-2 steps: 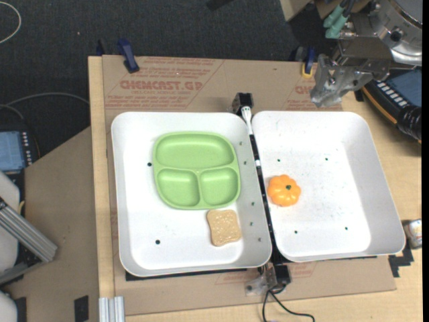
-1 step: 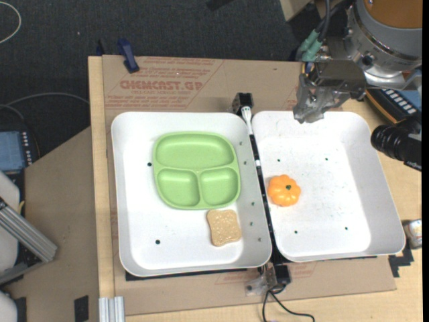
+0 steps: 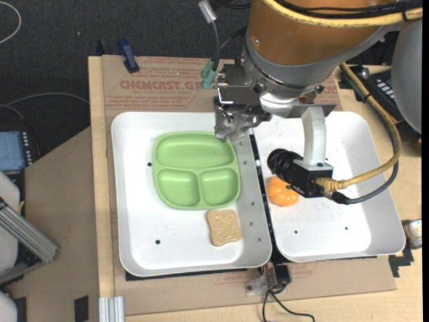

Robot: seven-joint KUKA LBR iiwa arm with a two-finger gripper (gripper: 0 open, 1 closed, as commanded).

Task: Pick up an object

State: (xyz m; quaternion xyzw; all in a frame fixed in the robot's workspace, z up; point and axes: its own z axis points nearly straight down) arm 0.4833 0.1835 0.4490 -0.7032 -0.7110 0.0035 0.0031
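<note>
Camera view: brown board (image 3: 167,79) on dark floor, two white bins set side by side. Left bin (image 3: 131,200): green divided plate (image 3: 196,170), long axis roughly left-right, three compartments; tan toast slice (image 3: 224,227) near front. Right bin (image 3: 355,180): orange object (image 3: 281,193), round. Gripper (image 3: 229,131) seen over plate's right rear corner; finger state cannot be told.

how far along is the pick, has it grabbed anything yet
Nothing looks lifted: the green divided plate and the toast-like piece lie flat in the left bin, and the orange object sits in the right bin. The gripper is over the plate's upper right corner. Grasping and lifting remain.
</note>
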